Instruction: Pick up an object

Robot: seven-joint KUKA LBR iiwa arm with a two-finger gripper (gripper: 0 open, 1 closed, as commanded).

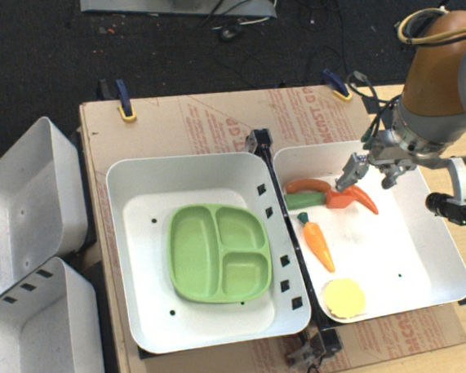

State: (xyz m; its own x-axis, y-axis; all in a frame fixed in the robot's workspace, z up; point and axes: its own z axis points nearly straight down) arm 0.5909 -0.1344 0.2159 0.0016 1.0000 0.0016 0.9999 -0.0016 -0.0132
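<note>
Over right bin [439,281], gripper [371,174] hangs above the bin's upper part, fingers spread open, nothing between them. One fingertip sits just above a red-orange pepper [350,197]; the other fingertip is off to its right. Second pepper [308,186] with green stem lies touching it on the left. Carrot [318,245] lies below them, yellow disc [344,297] near the bin's front edge. Left bin [131,191] holds green divided plate [220,252].
</note>
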